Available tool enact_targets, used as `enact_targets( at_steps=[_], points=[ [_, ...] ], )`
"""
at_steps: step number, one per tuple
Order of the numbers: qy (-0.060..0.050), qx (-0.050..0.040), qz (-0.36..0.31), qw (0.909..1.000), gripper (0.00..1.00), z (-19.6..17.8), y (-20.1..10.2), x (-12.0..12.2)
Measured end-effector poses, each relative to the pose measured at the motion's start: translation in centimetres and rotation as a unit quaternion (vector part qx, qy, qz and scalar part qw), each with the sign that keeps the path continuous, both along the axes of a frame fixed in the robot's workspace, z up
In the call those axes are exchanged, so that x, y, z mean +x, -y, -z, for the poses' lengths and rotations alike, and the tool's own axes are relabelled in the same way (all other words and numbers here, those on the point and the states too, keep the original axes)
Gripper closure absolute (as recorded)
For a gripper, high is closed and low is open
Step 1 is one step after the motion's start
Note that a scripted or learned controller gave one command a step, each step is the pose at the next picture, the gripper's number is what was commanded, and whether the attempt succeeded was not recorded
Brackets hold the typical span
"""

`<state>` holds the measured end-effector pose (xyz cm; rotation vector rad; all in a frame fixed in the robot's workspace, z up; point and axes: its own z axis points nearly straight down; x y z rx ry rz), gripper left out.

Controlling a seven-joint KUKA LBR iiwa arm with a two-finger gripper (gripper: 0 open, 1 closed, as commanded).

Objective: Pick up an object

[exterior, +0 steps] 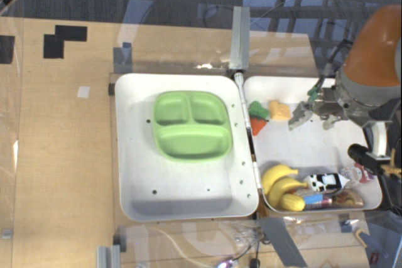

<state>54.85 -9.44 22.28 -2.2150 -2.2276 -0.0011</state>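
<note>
In the right bin (301, 147), yellow curved bananas (282, 184); gripper (316, 116) fingers spread, empty.

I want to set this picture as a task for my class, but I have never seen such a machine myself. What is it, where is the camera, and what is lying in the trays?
The camera looks down at a slant on a bench with two shallow white bins. The grey and orange shape at the right is a robot arm; its gripper hangs over the right bin with its fingers apart, holding nothing. The left bin contains a green divided plate. The right bin holds toy bananas, a carrot-like toy, a yellow piece and a small black and white item. The arm is meant to pick up one object.
</note>
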Motion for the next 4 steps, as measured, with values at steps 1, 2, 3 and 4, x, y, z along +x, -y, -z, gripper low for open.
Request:
enact_targets(
  at_steps=[1, 2, 3, 4],
  points=[
    [0.000, -0.0001, -0.068, 0.9977, 0.00, 11.5, 0.3, 5.6],
    [0.007, -0.0033, -0.047, 0.9989, 0.00, 13.3, 1.1, 10.2],
    [0.014, -0.0023, -0.049, 0.9987, 1.00, 11.6, 0.8, 10.8],
    [0.001, -0.0004, 0.051, 0.9987, 1.00, 8.5, 6.8, 9.5]
  ],
)
